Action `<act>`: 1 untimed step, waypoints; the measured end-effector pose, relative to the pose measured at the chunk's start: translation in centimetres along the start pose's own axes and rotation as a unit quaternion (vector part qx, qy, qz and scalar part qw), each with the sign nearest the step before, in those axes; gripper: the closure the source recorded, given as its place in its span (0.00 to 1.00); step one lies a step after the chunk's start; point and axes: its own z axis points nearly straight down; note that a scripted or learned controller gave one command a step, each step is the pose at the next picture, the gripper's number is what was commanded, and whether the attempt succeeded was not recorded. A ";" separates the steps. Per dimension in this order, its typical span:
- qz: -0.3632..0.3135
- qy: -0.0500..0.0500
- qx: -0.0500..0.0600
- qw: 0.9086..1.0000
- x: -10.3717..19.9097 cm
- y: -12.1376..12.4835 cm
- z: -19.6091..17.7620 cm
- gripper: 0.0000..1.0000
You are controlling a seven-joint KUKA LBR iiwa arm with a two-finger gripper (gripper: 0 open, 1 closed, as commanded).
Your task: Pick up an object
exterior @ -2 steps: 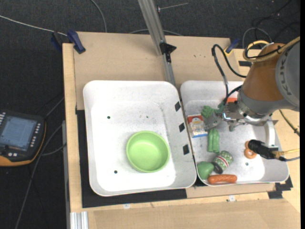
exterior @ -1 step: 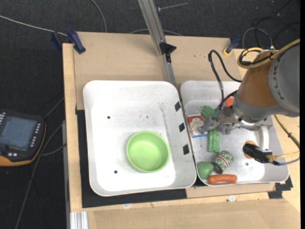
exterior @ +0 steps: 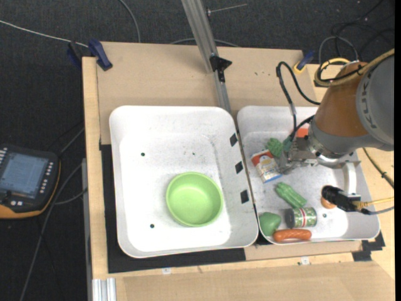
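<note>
the arm (exterior: 351, 105) reaches into the right bin (exterior: 326, 118), its pincer (exterior: 289, 162) low over a small red-and-white carton (exterior: 265, 165); whether the pincer is apart or together cannot be told. nearer in that bin lie a green cucumber (exterior: 290, 194), a can (exterior: 301, 217), a green lump (exterior: 270, 222) and a sausage (exterior: 292, 234). a green bowl (exterior: 194, 199) sits in the left bin (exterior: 138, 143).

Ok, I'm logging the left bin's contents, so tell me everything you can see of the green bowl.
The green bowl is round, plain light green and looks like plastic, with a smooth rim. It sits upright, open side up, with nothing inside. It rests on the floor of the left bin, toward its near right part, touching nothing else.
</note>
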 end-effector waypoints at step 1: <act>0.001 0.000 0.000 1.000 -0.7 -0.1 -6.0 1.00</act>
